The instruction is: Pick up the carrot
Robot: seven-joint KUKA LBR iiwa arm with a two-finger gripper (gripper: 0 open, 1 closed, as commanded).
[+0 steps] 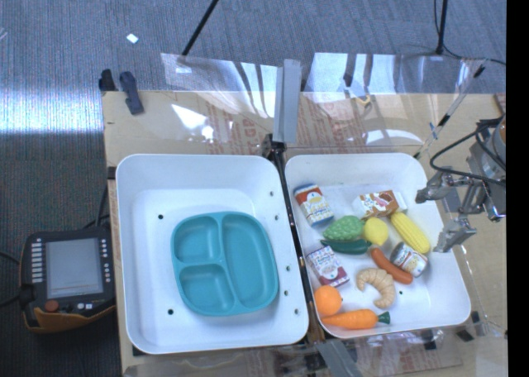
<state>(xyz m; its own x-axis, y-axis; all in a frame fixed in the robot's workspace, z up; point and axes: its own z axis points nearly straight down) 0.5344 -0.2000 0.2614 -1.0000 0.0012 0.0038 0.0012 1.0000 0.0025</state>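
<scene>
From the camera view, the carrot lies flat at the near edge of the right bin, just beside the orange and below the croissant. The gripper hangs at the bin's right rim, well apart from it, fingers spread and holding nothing. A good grasp would likely close across the carrot's narrow width, clear of the orange. The left bin holds a teal tray; a pendant sits beside the bench.
</scene>
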